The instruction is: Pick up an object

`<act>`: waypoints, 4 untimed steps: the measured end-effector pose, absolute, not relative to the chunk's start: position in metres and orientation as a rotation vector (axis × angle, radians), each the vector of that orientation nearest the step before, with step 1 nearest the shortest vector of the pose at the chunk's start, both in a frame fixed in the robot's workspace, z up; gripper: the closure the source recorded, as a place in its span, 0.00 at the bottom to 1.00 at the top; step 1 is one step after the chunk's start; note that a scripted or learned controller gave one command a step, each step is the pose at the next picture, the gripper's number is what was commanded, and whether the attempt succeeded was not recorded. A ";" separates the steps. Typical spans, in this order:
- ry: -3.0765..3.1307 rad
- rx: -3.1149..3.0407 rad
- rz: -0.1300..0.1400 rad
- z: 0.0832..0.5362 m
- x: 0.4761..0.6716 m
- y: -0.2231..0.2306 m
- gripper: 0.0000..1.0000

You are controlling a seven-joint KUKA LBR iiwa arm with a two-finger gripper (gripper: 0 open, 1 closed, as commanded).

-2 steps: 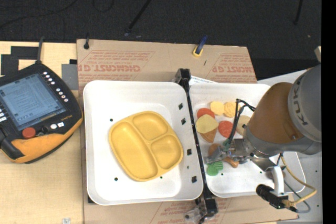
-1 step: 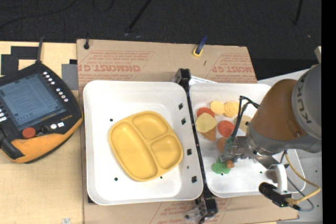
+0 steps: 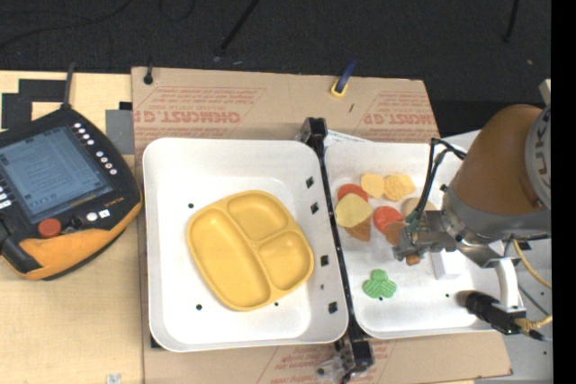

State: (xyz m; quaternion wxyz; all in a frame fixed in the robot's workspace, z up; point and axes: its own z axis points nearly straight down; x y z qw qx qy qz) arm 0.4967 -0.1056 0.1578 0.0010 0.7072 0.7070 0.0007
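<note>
Camera view: gripper (image 3: 412, 249), finger state unclear, sits among crowded toy foods (image 3: 371, 204) beside green piece (image 3: 380, 285).

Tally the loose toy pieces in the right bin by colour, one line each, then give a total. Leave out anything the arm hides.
Yellow: 2, one at the top and one further left
Orange: 1
Red: 2, one beside the arm, one at the left
Green: 1
Total: 6 visible pieces
</note>
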 end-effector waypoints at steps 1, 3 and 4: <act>2.221 2.219 0.004 0.218 0.497 -0.099 1.00; 2.228 2.219 -0.001 0.234 0.513 -0.053 1.00; 2.230 2.220 -0.003 0.225 0.509 -0.002 1.00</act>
